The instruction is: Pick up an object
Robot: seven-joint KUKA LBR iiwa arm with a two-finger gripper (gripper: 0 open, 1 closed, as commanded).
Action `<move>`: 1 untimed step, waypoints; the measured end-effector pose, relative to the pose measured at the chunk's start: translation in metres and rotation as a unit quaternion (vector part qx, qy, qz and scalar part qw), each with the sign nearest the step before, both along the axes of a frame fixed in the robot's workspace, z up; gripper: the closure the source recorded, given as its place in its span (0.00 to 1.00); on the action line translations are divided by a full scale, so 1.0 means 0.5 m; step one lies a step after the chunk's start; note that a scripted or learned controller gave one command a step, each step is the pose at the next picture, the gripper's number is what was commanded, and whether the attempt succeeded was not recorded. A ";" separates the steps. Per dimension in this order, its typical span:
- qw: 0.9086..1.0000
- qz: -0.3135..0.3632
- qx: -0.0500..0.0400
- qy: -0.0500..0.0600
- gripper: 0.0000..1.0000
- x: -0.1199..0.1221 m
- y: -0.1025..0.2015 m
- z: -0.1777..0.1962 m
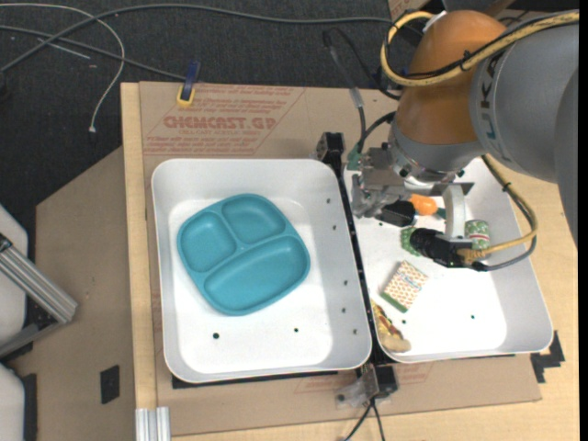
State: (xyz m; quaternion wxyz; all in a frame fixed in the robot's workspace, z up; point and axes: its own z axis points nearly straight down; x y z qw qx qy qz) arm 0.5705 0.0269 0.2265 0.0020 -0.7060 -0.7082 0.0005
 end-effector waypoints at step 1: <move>1.000 0.000 0.000 0.001 1.00 -0.063 0.093 -0.012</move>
